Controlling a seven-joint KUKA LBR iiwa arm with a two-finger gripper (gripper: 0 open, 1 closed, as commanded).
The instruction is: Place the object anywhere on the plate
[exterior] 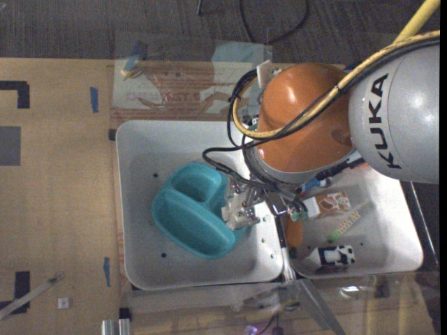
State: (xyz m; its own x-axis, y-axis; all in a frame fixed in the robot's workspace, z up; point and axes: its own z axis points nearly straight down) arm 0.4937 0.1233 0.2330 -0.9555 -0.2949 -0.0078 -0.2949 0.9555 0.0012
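A teal divided plate (192, 211) lies in the left white bin (140, 187), tilted toward the bin's middle. My gripper (239, 211) hangs over the plate's right edge, below the big orange wrist band. Its metal parts and cables blur together there, and I cannot make out any object in it. In the right bin (398, 250) lie a brown and white carton (332, 204), an orange piece (294, 233) by the dividing wall, and a small black and white toy (336, 255). The arm hides much of the right bin's upper part.
The arm's grey body with the KUKA lettering (391, 117) covers the upper right. A pale stick (349, 222) lies beside the carton. Left of the bins stretches the bare wooden bench (56, 187) with blue tape marks.
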